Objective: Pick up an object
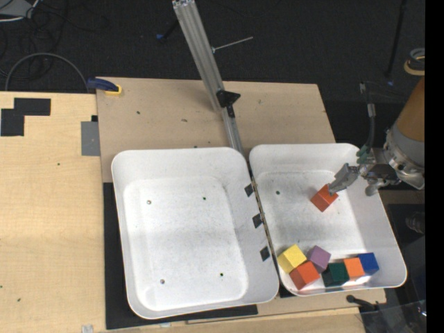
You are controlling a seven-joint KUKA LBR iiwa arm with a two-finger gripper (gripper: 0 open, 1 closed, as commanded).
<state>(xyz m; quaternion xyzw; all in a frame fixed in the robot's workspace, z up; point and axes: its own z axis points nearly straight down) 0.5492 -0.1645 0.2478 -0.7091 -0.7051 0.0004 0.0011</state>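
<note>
An orange-red block (323,198) lies alone in the middle of the right bin (305,159). My gripper (345,178) reaches in from the right edge, and its tip touches or overlaps the block's upper right corner. I cannot make out whether the block is gripped or resting on the bin floor. At the bin's front edge several more blocks are clustered: a yellow one (293,257), a purple one (319,257), a red one (304,275), a green one (336,274), an orange one (354,266) and a blue one (369,262).
The left bin (182,227) sits beside the right one, with black clips (257,220) along the shared rim. A slanted aluminium rail (206,61) rises behind the bins. The wooden bench (41,207) extends to the left.
</note>
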